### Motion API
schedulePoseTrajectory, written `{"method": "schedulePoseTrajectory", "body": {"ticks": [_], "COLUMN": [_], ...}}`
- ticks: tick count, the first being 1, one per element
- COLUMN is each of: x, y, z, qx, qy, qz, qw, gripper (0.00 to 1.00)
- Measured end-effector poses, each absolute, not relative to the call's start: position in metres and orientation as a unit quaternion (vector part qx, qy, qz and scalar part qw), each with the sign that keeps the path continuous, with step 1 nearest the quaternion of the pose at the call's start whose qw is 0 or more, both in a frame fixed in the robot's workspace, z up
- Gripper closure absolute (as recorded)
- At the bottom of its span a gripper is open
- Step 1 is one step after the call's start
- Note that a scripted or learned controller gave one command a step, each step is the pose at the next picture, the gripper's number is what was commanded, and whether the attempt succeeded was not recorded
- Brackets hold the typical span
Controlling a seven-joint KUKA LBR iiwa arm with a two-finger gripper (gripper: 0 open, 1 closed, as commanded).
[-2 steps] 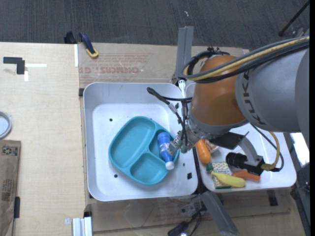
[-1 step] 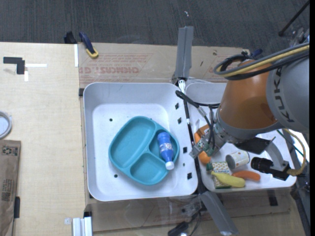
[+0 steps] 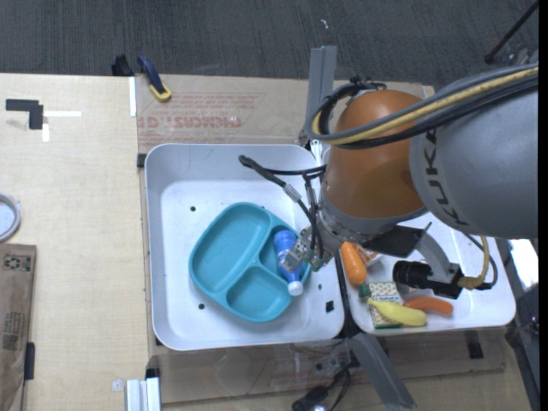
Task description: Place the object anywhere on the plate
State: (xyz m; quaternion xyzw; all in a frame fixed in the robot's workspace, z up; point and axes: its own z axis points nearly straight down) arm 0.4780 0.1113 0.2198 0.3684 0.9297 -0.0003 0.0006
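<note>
While the gripper (image 3: 301, 251) hangs over the blue divided plate's (image 3: 235, 259) right rim | blue bottle (image 3: 288, 262) beneath | grip: can't tell | carrot (image 3: 352, 263) in right bin (image 3: 497, 308)

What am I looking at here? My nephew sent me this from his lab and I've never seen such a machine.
This is one picture from a fixed camera above a bench, looking down at a slant. The big grey and orange shape is a robot arm reaching in from the right. Its gripper is low over the right edge of a blue divided plate, which lies in the left white bin. A small blue bottle with a white cap sits right at the gripper, but I cannot tell whether it is gripped. The right white bin holds toy food: a carrot, a banana and a few more.
</note>
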Motion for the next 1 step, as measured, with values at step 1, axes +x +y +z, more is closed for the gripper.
{"method": "schedulePoseTrajectory", "body": {"ticks": [1], "x": [0.4780], "y": [0.1113], "z": [0.2198], "qx": [0.369], "qy": [0.930], "qz": [-0.0002], "qw": [0.000], "gripper": [0.00]}}
